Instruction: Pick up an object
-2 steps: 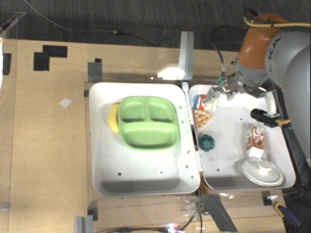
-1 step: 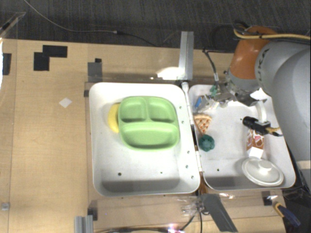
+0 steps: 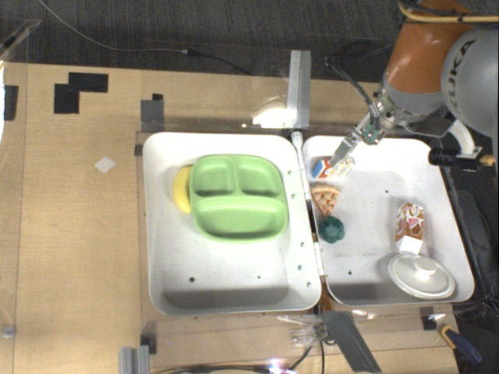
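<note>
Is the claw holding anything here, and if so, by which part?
It cannot be told. The claw sits low over the blue, red and white item at the right bin's left edge, but no object is visibly between its tips.

Divided tray (image 3: 237, 195) in left bin (image 3: 226, 287); bowl (image 3: 422, 276) and pouch (image 3: 410, 226) in right bin (image 3: 374, 209)

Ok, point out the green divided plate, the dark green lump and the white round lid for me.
Green divided plastic plate (image 3: 237, 196), camera view, on its central ridge.
Dark green lump (image 3: 332, 229), camera view, on its middle.
White round lid (image 3: 422, 275), camera view, near its raised centre.
</note>
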Controlling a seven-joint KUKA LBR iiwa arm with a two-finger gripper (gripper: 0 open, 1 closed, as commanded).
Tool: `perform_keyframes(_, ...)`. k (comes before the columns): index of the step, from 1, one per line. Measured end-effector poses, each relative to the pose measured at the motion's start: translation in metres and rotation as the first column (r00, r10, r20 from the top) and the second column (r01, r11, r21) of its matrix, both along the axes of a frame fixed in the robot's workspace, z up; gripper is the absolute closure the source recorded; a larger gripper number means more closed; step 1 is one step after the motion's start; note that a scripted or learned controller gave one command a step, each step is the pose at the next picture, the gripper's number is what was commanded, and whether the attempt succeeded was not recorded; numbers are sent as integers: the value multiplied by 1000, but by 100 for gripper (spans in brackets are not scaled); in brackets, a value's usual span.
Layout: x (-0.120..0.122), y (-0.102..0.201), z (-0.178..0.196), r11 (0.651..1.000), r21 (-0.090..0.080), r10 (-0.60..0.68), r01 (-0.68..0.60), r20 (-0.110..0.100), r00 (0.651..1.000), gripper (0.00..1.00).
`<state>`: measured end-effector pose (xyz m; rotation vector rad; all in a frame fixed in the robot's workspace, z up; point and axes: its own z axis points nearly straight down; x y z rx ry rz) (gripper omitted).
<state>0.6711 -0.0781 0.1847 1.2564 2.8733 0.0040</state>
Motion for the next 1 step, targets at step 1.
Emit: perform_keyframes(1,-27,2,-1,991,1,-136,136,-4,991,0)
